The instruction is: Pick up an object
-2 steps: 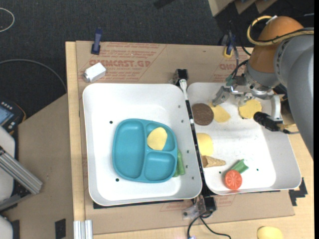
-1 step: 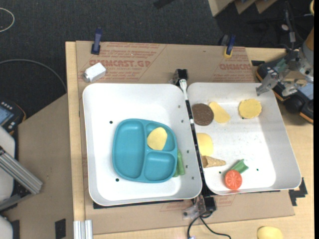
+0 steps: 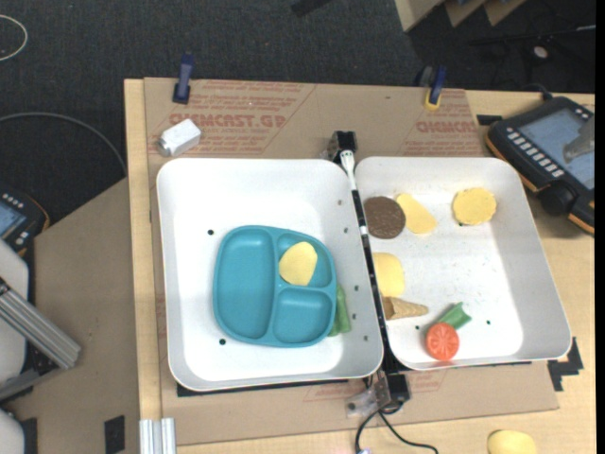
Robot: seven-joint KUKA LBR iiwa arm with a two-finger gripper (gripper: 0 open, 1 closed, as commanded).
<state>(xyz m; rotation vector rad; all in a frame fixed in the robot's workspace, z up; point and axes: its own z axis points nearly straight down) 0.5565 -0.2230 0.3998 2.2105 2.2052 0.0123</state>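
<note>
Tomato (image 3: 441, 340) sits at right bin's (image 3: 529, 253) near edge, cone (image 3: 405, 307) just beside it. Brown disc (image 3: 384, 217) and yellow pieces farther back. Left bin (image 3: 189, 253) holds teal tray (image 3: 269, 287) with yellow piece (image 3: 299, 264) in a compartment.

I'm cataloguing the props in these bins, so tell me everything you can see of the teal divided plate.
The teal divided plate lies flat in the left bin, right of that bin's middle. It looks like smooth moulded plastic, a rounded rectangle with raised ridges splitting it into one long compartment on the left and two smaller ones on the right. A yellow piece sits in the upper right compartment. A green item lies against its lower right edge. No damage shows.
</note>
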